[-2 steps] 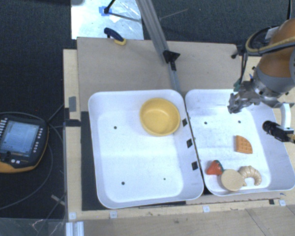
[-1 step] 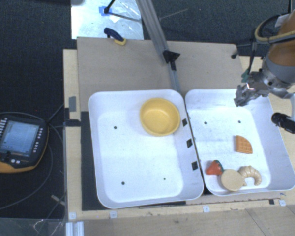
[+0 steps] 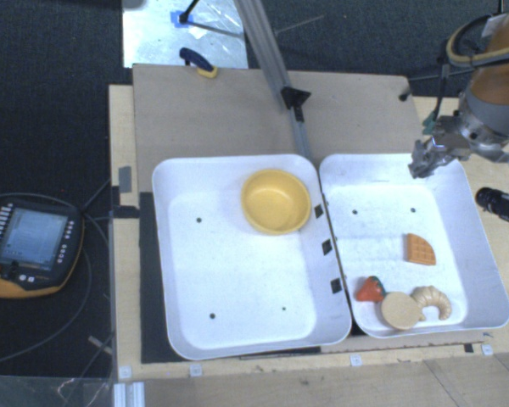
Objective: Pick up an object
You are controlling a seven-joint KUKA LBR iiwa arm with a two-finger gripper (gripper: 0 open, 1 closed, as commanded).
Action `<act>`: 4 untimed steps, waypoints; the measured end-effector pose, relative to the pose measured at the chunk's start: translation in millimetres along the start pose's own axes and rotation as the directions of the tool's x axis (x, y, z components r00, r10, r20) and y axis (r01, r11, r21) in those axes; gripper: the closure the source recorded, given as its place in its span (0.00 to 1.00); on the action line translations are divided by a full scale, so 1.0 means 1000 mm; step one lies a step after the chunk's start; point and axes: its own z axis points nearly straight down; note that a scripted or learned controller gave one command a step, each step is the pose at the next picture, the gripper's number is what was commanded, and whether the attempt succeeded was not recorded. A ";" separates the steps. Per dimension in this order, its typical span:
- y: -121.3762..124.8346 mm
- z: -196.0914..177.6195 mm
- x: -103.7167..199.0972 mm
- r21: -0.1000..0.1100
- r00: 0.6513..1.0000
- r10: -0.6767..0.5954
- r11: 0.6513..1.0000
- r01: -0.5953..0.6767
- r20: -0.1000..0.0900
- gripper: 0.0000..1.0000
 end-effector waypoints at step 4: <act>0.006 0.034 0.223 0.001 1.000 -0.004 1.000 0.004 -0.001 1.00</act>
